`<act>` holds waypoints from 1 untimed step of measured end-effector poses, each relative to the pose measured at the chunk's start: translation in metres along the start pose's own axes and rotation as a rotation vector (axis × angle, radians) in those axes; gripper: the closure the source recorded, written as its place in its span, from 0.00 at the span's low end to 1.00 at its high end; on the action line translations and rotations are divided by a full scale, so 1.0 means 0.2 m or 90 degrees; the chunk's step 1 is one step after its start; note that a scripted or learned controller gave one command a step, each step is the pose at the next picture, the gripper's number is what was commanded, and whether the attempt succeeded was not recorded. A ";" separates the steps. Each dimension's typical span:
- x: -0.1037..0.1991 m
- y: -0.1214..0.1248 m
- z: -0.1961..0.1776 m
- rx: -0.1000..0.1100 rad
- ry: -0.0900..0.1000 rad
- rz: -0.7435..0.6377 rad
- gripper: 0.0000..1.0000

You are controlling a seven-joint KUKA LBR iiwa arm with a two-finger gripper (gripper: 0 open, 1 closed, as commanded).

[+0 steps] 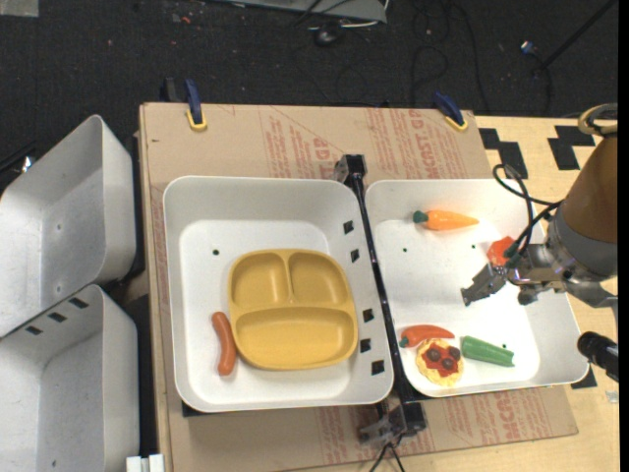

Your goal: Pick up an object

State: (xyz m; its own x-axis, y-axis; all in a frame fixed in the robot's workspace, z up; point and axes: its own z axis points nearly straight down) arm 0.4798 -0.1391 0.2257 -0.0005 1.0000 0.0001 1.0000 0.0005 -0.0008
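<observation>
The claw (484,288) is seen low over the right bin (560,362), reached in from the right, with nothing visibly gripped; whether it is released or clenched cannot be told from this angle. A small red-orange piece (501,249) is partly hidden just behind the wrist. In the same bin, a toy carrot (447,220) is placed near the far wall, while a red chili (427,333), a small pizza (439,361) and a green pepper (487,351) are grouped at the near edge. In the left bin (187,264), a yellow divided plate (292,309) is set centrally, with a sausage (225,343) just beside its left rim. Both bins are carried by the tabletop (295,131).
</observation>
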 end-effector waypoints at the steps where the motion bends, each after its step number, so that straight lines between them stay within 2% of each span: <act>1: -0.01 0.00 0.22 0.003 0.001 0.002 0.00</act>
